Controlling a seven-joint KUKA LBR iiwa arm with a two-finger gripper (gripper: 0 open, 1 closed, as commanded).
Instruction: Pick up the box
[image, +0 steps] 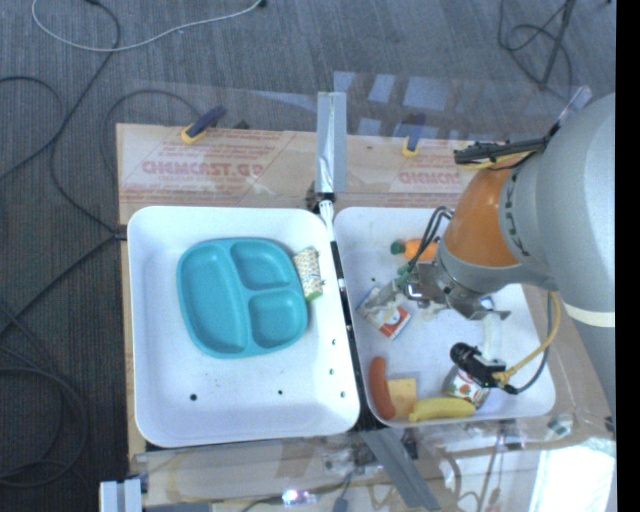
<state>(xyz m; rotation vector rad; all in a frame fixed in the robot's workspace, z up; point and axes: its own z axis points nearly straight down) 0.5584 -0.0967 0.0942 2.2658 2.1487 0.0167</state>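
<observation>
While the arm leans in from the right, findings stand as follows.
Gripper (412, 288): low in the right bin (540, 400), just beside the box; whether clenched or released, cannot tell.
Box (392, 318): small, red and white, lying tilted near the bin's left wall.
Advice: centre over the box, descend straight.
Surface: hot dog (378, 385), banana (442, 408), can (466, 385) crowd nearby.
Left bin (160, 400): blue tray (243, 296).
Room: apparently cables on carpet.

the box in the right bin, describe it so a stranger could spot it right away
Look in the right-hand white bin, toward its left side, just below the gripper. The box is a small red-and-white carton lying tilted there, unlike the sausage and banana nearer the front.
</observation>
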